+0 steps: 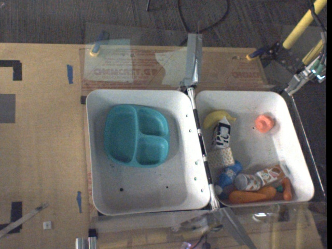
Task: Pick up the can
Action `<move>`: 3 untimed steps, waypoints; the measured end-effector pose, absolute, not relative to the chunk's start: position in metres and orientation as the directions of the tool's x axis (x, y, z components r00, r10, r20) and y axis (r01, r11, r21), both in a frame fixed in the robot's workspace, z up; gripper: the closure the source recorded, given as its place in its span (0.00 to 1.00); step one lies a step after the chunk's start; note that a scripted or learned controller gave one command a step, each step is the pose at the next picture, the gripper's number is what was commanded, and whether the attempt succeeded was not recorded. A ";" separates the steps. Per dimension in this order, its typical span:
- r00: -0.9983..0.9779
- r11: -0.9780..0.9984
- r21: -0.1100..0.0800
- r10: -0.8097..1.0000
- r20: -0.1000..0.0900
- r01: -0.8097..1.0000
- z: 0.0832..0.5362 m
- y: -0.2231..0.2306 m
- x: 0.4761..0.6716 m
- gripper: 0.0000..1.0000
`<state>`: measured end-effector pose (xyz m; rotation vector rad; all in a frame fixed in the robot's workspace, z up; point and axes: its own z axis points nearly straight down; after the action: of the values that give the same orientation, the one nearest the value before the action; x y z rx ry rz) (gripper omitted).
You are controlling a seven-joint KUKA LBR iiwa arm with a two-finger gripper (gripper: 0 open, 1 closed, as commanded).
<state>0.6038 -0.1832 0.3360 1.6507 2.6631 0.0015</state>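
The can (259, 179) lies on its side near the front of the right bin (290, 139). Its grey end points left and its label is white and red. An orange carrot (252, 195) lies just in front of it, touching or nearly touching. A blue toy (228, 174) sits against its left end.
The right bin also holds a yellow banana (218, 117), a black-and-white carton (222, 135), a beige roll (220, 156) and a small pink-orange cup (264, 123). A teal divided plate (136, 135) lies in the left bin (150, 191). Clamps and a yellow pole (306, 25) stand at the back right.
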 end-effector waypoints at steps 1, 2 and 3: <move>-0.371 0.371 0.001 0.928 -0.001 0.928 0.341 -0.188 0.500 1.00; -0.347 0.347 0.004 0.938 -0.005 0.938 0.313 -0.209 0.628 1.00; -0.262 0.262 0.005 0.965 -0.005 0.965 0.309 -0.220 0.655 1.00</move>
<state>0.6547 -0.2204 0.3090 1.9034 2.4900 0.0011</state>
